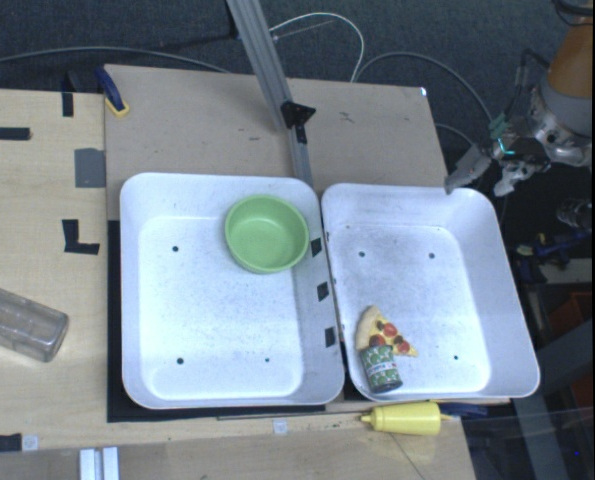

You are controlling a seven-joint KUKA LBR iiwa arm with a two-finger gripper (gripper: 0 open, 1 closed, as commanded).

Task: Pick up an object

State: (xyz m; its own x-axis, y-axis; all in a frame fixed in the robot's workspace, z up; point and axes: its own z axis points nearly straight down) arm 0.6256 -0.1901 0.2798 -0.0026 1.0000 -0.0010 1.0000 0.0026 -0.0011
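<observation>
Tool (474, 171) is parked at frame's upper right; its state cannot be told. Small can (382, 367) overlapping pizza slice (382, 330): double-grab is risked.

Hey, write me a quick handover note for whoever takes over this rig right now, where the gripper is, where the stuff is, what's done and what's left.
Gripper: above the far right corner of the right bin, nothing between its fingers.
Left bin: green bowl upright near its far edge.
Right bin: pizza slice toy and small green can, touching, near its front left corner.
Yellow bottle lies on the bench in front of the right bin.
Done: nothing picked up yet.
Left: reach in, grasp one object, lift.
</observation>
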